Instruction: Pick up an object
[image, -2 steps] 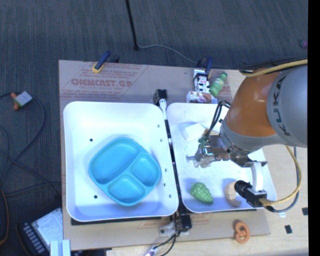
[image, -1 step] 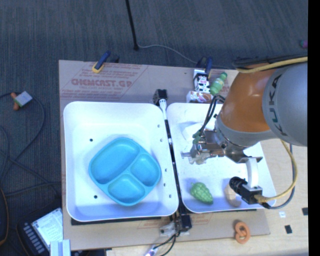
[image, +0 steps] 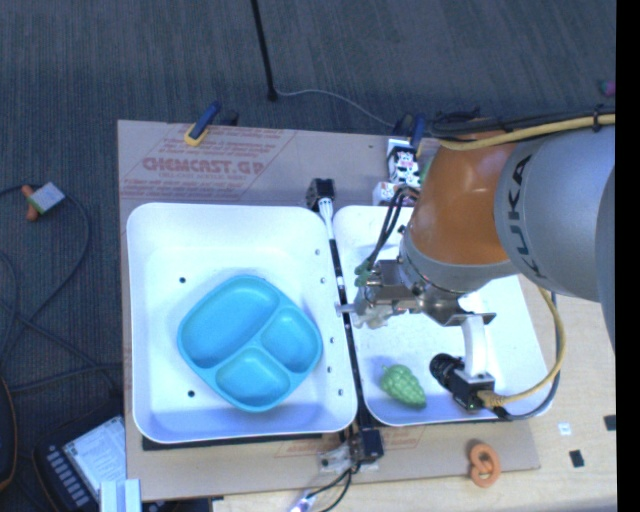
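A green bumpy object lies near the front edge of the right bin. The gripper hangs over the left side of that bin, close to the divider between the two bins and a little behind the green object. The wide orange and grey wrist covers much of the right bin from above. A blue three-compartment plate sits in the middle of the left bin.
A black fitting with a cable hangs off the arm just right of the green object. A small orange ring-shaped item lies on the board in front of the right bin. Clamps sit at the board's back edge.
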